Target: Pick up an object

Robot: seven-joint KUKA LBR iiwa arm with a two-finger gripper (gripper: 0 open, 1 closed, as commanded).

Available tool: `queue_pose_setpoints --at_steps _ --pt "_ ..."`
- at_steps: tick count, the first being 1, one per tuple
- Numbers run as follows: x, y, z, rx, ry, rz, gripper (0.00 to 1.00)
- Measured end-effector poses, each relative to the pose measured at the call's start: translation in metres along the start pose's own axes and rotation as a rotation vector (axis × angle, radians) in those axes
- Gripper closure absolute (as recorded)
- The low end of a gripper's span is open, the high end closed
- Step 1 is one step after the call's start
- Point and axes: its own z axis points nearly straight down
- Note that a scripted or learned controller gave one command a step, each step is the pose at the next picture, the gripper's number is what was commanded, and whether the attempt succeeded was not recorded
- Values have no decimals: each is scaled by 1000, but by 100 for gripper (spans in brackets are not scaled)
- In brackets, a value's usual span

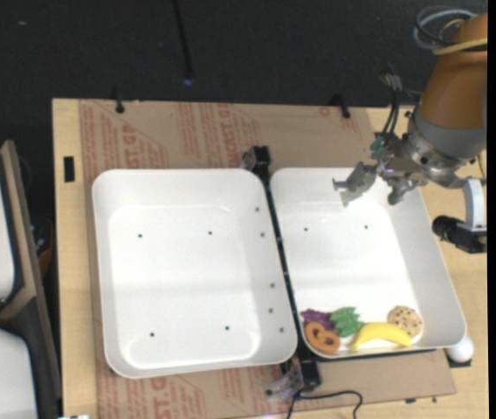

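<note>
Camera view: we looked down at a slant on two shallow white plastic bins set side by side on a cardboard-covered bench.
Nearest objects: a cluster of toy foods sat along the near wall of the right-hand bin [423,260] — a curved yellow plastic banana [381,336], a round tan chocolate-chip cookie [404,321], a green leafy piece [347,319], a purple grape bunch [315,319] and an orange ring-shaped piece [322,340].
Banana axis: it lay roughly left to right, along the bin's near wall.
Left-hand bin [187,269]: we saw only bare white floor.
Two-finger gripper [377,182]: it hung over the far end of the right-hand bin, fingers spread apart, nothing between them.
Key relation: we judged the cluster lay well apart from the gripper, straight toward the near side, so the reach would run nearward and down.
</note>
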Motion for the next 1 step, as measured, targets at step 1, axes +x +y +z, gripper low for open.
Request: queue_pose_setpoints --at_steps 1 --pt "-19 60 122 10 1 1 0"
